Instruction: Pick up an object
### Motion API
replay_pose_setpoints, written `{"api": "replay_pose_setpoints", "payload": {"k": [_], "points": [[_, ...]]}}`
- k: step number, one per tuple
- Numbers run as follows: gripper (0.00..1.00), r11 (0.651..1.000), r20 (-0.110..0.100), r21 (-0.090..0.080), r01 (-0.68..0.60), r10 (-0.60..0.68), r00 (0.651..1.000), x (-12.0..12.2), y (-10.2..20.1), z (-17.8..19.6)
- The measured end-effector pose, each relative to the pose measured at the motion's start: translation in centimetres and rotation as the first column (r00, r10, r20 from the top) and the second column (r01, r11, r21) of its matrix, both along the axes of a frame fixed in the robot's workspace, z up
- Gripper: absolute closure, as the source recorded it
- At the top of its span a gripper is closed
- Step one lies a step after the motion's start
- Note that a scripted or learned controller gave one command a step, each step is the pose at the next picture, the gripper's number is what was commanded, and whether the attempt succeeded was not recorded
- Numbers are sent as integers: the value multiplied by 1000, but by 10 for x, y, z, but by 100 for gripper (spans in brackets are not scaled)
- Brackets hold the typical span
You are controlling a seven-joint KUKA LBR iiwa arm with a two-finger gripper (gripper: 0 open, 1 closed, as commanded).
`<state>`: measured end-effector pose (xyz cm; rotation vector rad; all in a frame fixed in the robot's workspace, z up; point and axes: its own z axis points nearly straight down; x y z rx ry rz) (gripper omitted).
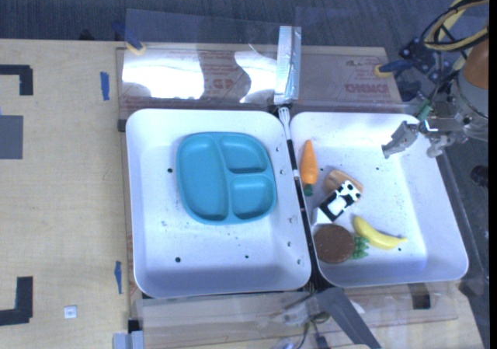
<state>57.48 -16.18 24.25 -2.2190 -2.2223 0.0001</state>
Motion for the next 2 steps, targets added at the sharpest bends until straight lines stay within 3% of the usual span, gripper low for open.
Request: {"api": "replay_pose_setpoints", "payload": {"k": [1, 2], "points": [[0, 999, 2, 0, 53, -53, 999, 24, 63, -150], [100, 998, 4, 0, 57, -57, 998, 24, 62, -139]]}}
